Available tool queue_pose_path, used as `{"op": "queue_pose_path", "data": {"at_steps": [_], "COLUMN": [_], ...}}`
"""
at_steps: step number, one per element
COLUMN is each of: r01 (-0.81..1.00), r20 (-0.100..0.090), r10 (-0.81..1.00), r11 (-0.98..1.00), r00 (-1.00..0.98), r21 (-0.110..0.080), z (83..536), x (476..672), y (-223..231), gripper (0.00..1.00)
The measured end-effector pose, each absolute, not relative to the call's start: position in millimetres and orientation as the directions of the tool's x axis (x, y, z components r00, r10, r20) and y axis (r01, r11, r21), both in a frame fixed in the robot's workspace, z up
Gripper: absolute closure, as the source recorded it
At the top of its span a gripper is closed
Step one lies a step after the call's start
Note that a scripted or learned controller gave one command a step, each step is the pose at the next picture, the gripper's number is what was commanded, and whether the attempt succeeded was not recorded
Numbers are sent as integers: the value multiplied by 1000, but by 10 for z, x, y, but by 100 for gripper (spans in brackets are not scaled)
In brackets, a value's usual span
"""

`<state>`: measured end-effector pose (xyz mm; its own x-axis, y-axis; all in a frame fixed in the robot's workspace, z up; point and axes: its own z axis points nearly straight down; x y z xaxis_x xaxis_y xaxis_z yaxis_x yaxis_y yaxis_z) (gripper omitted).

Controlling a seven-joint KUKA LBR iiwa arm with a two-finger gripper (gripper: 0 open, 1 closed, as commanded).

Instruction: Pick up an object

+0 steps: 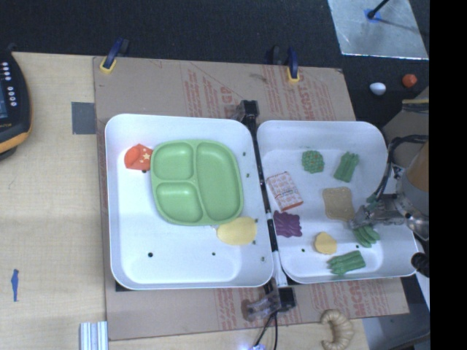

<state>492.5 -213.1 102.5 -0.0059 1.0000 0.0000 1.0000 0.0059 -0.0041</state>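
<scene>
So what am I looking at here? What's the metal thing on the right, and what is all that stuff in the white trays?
One camera looks down at a slant on a bench. The metal thing is a robot arm reaching in from the right; its pincer sits low in the right bin, by a tan slice and a small green piece. I cannot tell whether it holds anything. That bin also has toy food: purple grapes, a red-and-white packet, more green vegetables. The left bin holds a green divided plate, a red item and a yellow one.
</scene>
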Motion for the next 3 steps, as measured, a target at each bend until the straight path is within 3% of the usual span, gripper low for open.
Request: {"op": "queue_pose_path", "data": {"at_steps": [1, 2, 3], "r01": [1000, 1000, 1000], "r20": [0, -2, 3], "r10": [1000, 1000, 1000], "r11": [8, 9, 11], "r00": [-8, -9, -11], "r21": [1, 8, -7], "z": [1585, 2457, 2291], "x": [4763, 5213, 5140], "y": [-1813, -1584, -939], "gripper": [100, 100, 100]}}
